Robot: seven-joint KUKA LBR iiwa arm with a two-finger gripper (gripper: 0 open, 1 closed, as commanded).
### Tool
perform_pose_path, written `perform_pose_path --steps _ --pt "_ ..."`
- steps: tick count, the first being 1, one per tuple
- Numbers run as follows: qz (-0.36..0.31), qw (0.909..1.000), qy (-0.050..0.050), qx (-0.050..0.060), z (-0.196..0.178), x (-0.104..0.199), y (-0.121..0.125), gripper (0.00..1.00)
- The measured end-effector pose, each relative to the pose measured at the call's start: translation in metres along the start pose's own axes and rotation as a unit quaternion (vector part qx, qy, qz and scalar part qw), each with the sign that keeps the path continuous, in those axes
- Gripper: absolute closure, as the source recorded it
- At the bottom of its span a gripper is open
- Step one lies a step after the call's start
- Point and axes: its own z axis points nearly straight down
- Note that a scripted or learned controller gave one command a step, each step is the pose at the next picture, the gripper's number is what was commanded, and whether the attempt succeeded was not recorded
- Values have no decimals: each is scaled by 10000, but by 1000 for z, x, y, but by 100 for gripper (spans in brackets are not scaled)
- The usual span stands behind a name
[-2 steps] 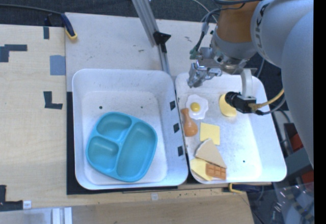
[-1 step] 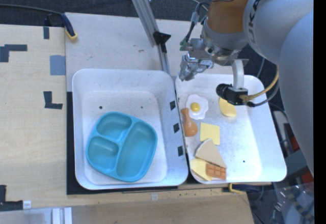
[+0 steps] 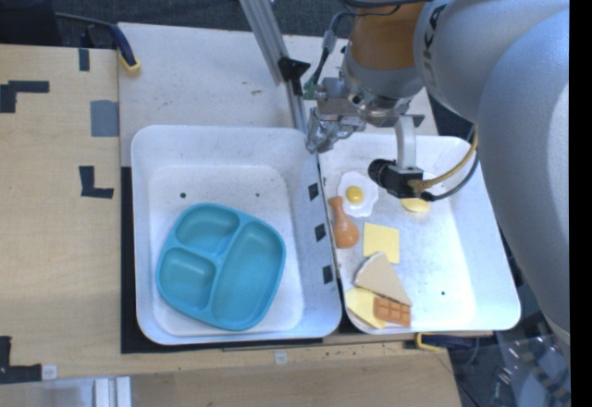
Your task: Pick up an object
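Worktop, two white bins (image 3: 148, 155); flat yellow plastic cheese square (image 3: 381, 241): light, stiff, slippery, likely gripped edgewise; gripper (image 3: 319, 139) jaws' state unclear.

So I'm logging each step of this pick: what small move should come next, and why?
Probably shift the claw toward the fried egg and lower it. It hangs above the right bin's upper left corner, apart from the food, with nothing seen in it.

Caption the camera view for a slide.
KUKA arm's gripper above toy foods in the right bin; blue divided plate in the left.
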Motion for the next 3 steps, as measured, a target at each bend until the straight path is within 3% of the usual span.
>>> perform_pose_path --steps 1,2,3 --pt "26 10000 -4 -52 -83 -51 -12 100" --pt "-24 10000 14 -39 -134 1 -23 100" --pt "-12 10000 1 24 -63 46 -23 100"
